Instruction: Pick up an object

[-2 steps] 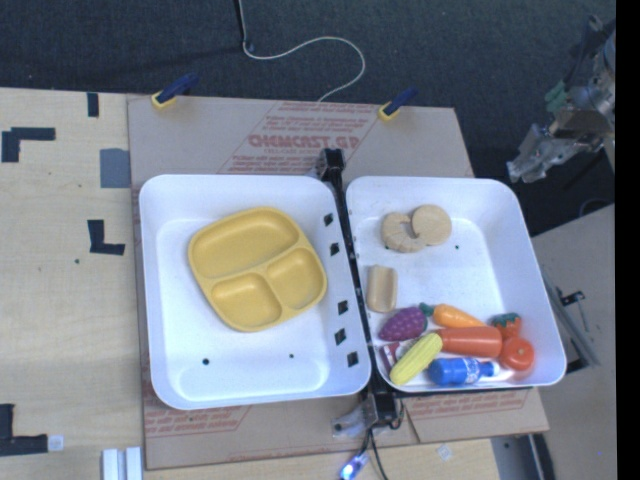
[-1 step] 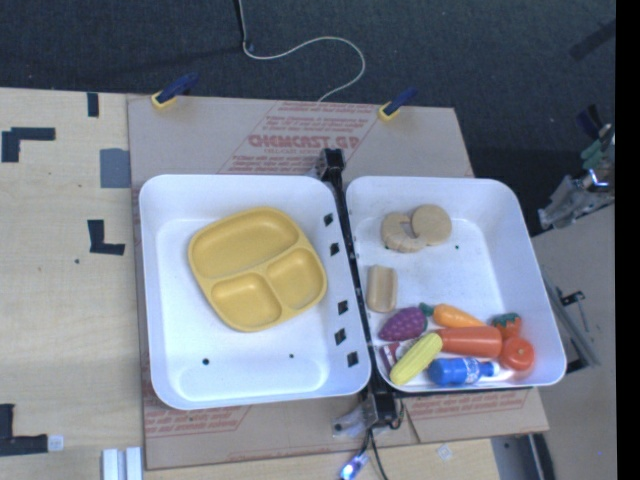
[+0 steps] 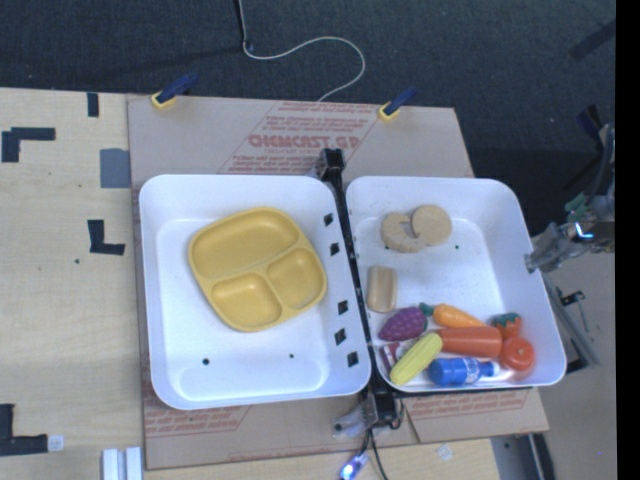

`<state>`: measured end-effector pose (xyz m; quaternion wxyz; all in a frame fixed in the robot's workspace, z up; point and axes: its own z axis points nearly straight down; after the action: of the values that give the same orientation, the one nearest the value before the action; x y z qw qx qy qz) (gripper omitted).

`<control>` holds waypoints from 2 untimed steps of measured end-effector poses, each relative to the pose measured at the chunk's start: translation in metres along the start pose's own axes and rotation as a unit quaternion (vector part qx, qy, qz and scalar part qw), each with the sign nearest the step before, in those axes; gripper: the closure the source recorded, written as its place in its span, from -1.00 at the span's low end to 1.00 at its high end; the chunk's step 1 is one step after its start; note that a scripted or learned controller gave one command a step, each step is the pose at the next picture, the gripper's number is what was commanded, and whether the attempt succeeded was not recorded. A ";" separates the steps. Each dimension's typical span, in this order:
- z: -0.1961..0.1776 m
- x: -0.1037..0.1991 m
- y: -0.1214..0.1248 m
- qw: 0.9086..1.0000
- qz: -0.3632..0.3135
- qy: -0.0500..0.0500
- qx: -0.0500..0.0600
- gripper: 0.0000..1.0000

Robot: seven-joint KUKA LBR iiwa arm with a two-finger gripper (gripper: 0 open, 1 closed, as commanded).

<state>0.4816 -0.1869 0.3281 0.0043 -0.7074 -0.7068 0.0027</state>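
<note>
So the arm's gripper [image 3: 560, 246] is sitting just outside the right edge of the right bin [image 3: 500, 200], well off from any of the toys. It's too small and blurry there to say how it's set, so I can't tell.

Nothing is picked yet. The candidates are all in that right bin: a pair of cookies [image 3: 416, 229] at the far side, a small bread piece [image 3: 381, 289] near the divider, and then a tight pile along the near wall: grapes [image 3: 404, 322], corn [image 3: 415, 357], carrot [image 3: 458, 317], a sausage [image 3: 468, 342], a tomato [image 3: 517, 354] and a blue bottle [image 3: 459, 372]. The left bin [image 3: 170, 368] just has a yellow divided plate [image 3: 258, 268] in it.

Biggest risk, I reckon, is going into that pile. Everything there is touching or overlapping, so a grab could catch two things, or nudge one and close on air. The rounded plastic looks slippery too, and the bottle sits hard against the near wall.

The bread piece looks like the safest pick, since it lies alone. Its long axis runs near to far, roughly parallel to the divider. The corn lies diagonally, near-left to far-right, while the sausage and carrot lie mostly left to right.
</note>
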 end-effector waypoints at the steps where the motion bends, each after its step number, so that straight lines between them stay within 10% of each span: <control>1: -0.009 -0.001 0.004 1.000 -0.001 -0.001 0.000 1.00; 2: 0.016 -0.025 0.002 1.000 0.000 -0.001 -0.001 1.00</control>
<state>0.4837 -0.2120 0.3122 0.0025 -0.7077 -0.7065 0.0026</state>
